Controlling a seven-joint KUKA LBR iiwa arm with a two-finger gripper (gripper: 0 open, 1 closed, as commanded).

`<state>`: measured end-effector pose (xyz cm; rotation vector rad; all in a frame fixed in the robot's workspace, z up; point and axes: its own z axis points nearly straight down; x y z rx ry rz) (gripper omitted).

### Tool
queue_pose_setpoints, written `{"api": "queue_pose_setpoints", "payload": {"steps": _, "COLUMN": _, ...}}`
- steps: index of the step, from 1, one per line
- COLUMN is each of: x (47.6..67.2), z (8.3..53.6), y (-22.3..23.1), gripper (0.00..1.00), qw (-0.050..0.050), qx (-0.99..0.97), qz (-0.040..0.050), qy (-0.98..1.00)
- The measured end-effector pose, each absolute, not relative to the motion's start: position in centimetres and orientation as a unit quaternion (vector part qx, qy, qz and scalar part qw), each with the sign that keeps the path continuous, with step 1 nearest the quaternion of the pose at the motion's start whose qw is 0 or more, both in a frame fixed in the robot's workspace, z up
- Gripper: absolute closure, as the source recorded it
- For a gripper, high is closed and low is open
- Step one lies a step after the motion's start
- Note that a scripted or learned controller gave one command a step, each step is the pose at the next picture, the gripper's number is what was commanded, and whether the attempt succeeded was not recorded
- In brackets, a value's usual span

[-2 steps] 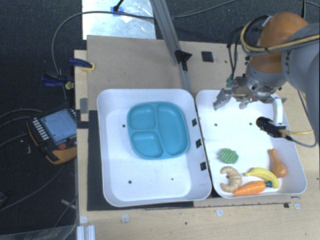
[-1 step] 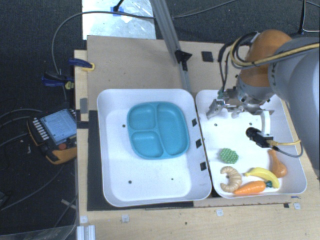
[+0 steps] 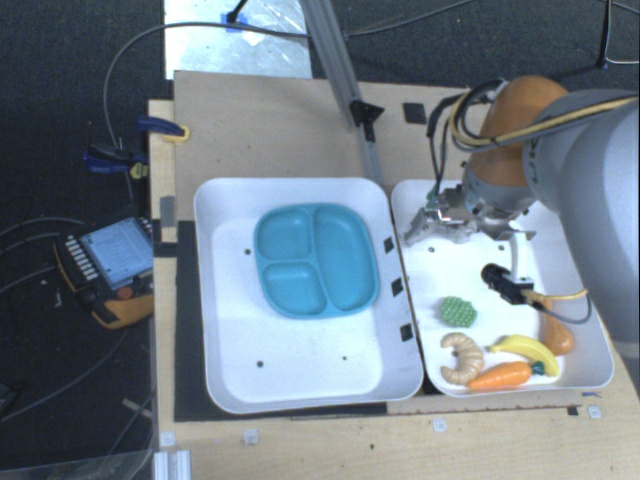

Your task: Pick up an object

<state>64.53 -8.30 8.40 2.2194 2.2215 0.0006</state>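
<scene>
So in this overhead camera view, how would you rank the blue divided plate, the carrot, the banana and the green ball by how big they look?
1. Blue divided plate, by far the largest.
2. Carrot and banana: they look about alike in length, and the banana is partly overlapped, so I would not rank one over the other.
3. Green ball, the smallest.
</scene>
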Motion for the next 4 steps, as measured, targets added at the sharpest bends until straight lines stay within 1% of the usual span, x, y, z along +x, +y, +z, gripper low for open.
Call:
{"api": "queue_pose_setpoints", "payload": {"steps": 1, "x": 64.7, "z": 9.7, "y": -8.3, "gripper": 1.0, "qw": 0.003, "qx": 0.707, "qz": 0.0021, "qy": 0.707}}
{"api": "queue_pose_setpoints", "payload": {"steps": 2, "x": 64.6, "z": 16.1, "y": -8.8, "gripper": 1.0, "qw": 0.003, "qx": 0.707, "qz": 0.0022, "qy": 0.707}}
{"api": "queue_pose_setpoints", "payload": {"steps": 3, "x": 64.3, "z": 21.8, "y": -7.9, "gripper": 1.0, "qw": 0.002, "qx": 0.705, "qz": 0.0021, "qy": 0.709}}
{"api": "queue_pose_setpoints", "payload": {"steps": 4, "x": 63.8, "z": 26.5, "y": -7.9, "gripper": 1.0, "qw": 0.003, "qx": 0.705, "qz": 0.0022, "qy": 0.709}}
